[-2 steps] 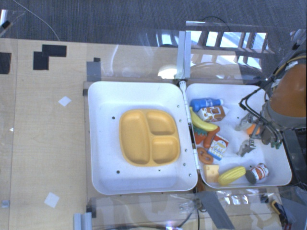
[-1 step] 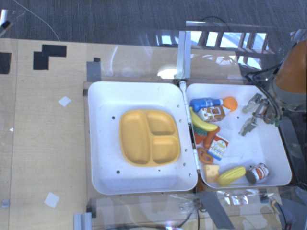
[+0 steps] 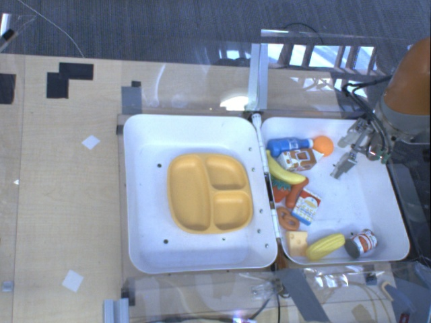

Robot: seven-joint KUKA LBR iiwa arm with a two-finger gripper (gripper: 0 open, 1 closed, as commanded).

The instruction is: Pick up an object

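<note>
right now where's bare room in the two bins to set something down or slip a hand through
Free: the right bin's floor between the gripper and the can, right of the toy pile. In the left bin, just the white margin around the yellow tray. Crowded: the right bin's left side, from blue bottle past banana to corn.

No text can be read; the printing on the carton, the packet and the can left of and below the gripper is too small.
</note>
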